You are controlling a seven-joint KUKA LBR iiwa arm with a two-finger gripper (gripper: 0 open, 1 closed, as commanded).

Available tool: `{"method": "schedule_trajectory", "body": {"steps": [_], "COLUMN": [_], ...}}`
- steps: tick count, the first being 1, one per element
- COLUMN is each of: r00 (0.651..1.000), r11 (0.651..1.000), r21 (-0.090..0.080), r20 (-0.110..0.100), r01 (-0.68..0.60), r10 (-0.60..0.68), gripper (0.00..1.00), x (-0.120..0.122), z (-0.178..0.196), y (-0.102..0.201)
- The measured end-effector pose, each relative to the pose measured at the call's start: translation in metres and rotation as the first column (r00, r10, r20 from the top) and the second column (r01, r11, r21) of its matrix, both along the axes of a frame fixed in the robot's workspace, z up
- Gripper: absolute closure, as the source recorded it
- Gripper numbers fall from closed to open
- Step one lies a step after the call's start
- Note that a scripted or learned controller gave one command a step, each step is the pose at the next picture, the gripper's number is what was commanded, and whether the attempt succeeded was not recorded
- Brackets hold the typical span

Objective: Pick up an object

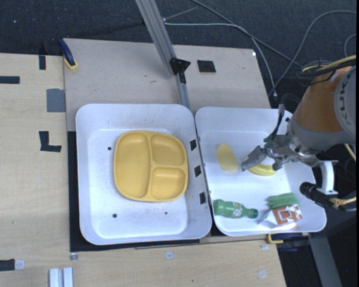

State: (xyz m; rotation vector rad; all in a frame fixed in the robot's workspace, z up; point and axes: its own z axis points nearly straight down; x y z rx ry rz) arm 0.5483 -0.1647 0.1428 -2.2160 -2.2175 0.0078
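Reading labels first: the orange and white packet (286, 214), nearest the camera in the right bin (239, 119), carries printing too small to make out, and the green bottle (234, 209) to its left has a pale band on which no words can be read. A green item (280, 200) lies just behind the packet, touching it.

Taking the yellow banana-like piece (262, 170) as the landmark: it lies in the middle of the right bin, beyond the green item and the packet. The gripper (253, 159) sits just to the left of it and slightly farther back, with a dark finger (250, 161) slanting down toward the bin floor right against the banana's left end. Whether its fingers are apart or together cannot be told, and nothing is seen gripped between them. A pale yellow oval object (227, 158) lies to the left of the banana, just past the gripper tip.

Farther left of the banana, across the divide, the left bin (90, 178) holds a yellow divided tray (150, 165) with three compartments. To the right of the banana rises the arm (323, 109), grey with its orange band.
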Motion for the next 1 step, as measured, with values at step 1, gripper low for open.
{"method": "schedule_trajectory", "body": {"steps": [1], "r00": [1.000], "r11": [1.000], "r21": [-0.001], "r20": [0.004], "r01": [0.000], "r10": [0.000], "gripper": [0.00], "x": [-0.0011], "z": [-0.0537], "y": [0.0007]}}
